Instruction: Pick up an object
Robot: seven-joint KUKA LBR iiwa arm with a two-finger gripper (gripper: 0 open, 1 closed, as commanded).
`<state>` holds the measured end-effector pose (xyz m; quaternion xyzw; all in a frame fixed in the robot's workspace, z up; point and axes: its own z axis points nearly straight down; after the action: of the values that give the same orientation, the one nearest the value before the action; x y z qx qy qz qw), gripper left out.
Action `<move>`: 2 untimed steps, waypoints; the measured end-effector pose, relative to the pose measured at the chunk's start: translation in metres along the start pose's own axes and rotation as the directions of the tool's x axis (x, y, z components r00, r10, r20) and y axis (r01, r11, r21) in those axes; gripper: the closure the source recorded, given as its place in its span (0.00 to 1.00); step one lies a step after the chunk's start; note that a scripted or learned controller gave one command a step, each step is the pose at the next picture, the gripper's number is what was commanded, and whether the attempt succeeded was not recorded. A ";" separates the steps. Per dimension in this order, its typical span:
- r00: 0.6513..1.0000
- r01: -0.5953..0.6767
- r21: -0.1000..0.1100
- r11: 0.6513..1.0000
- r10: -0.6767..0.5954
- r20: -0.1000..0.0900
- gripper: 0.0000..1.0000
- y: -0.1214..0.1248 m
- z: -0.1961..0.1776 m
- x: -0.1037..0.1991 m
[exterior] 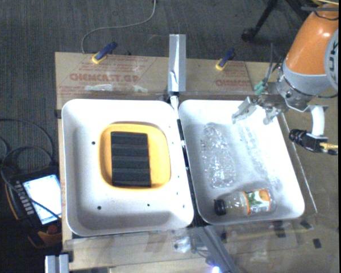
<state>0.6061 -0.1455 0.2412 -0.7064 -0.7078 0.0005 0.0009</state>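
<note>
In the left bin (79, 152) lies a yellow block with a black ribbed top (134, 156). The right bin (292, 175) holds a clear crumpled plastic bottle (217, 155) in its middle. Another clear plastic piece (256, 149) lies to its right. A small bottle with an orange label and a black cap (244, 202) lies on its side by the front wall. My gripper (256, 112) hangs over the right bin's far right corner, open, with nothing between its fingers. It is well apart from the bottles.
A metal divider post (177, 61) stands between the bins at the back. Two blue-and-yellow clamps (104, 52) hold the cardboard backboard. A black cable fitting (307, 139) hangs off the arm beside the right bin's right rim.
</note>
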 end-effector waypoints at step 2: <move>1.000 0.027 -0.004 1.000 -0.027 -0.014 0.00 0.032 0.081 -0.031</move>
<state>0.6382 -0.1763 0.1599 -0.6966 -0.7174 -0.0057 0.0045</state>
